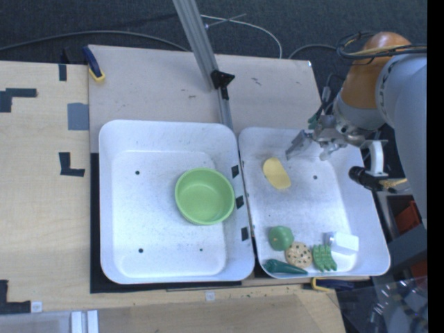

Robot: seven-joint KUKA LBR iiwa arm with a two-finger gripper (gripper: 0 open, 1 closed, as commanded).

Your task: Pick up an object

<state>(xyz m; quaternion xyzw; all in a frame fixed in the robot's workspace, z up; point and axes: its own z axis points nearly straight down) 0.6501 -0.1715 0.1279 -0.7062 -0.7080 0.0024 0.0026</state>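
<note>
The right bin (361, 207) holds a yellow lump (276, 173) near its upper left. Along its front edge lie a green ball (280, 237), a speckled tan ball (298, 254), a dark green piece (284, 266), a green leafy toy (323, 257) and a white block (345, 242). My gripper (311, 148) hovers over the bin's back part, up and to the right of the yellow lump. Its fingers are spread open with nothing between them.
A green bowl (204, 195) sits in the left bin (125, 186). A slanted metal pole (201, 40) runs down to the gap between the bins. The grey arm (388, 89) fills the upper right.
</note>
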